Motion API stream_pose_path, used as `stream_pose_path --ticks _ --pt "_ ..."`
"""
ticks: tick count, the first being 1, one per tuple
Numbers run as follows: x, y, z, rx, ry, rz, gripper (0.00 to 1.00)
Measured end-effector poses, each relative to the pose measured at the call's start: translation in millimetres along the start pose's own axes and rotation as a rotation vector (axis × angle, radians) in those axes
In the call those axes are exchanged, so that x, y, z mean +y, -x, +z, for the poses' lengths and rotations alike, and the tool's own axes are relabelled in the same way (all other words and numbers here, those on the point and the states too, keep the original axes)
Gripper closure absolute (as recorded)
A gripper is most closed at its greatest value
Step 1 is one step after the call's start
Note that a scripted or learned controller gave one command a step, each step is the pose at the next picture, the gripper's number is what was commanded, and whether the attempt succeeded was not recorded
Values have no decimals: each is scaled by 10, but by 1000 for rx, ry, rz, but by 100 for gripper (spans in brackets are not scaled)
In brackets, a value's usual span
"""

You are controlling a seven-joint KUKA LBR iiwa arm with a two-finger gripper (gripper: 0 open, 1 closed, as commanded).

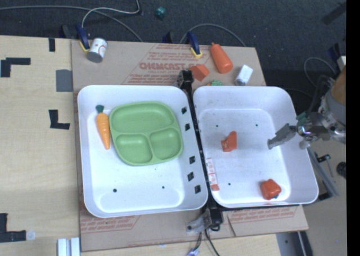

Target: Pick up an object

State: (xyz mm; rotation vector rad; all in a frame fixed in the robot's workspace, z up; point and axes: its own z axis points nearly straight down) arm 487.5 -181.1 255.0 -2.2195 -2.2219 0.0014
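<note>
The orange-red lump lies toward the picture's bottom edge from me, in the near corner of the right bin, well apart from me. It is squat and rounded, and its exact kind is too blurred to name. A smaller red piece, irregular and darker below, rests on the bin floor out ahead of me, also apart. I, the gripper, hang over the bin's right side, slanting down and leftward. Only one grey prong reads clearly, so I cannot tell whether my grip is spread or closed; nothing sits in it. Far beyond the red piece, the left bin holds a green divided plate with a toy carrot just beside it.
</note>
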Motion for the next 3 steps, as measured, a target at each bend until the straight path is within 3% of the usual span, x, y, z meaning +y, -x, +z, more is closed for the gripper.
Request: stream_pose_path --ticks 1,2,3 --pt "258 -676 987 1 -2 -1 0" --pt "889 -735 1637 1 0 -1 0" --pt "887 -742 1545 2 -2 -2 100"
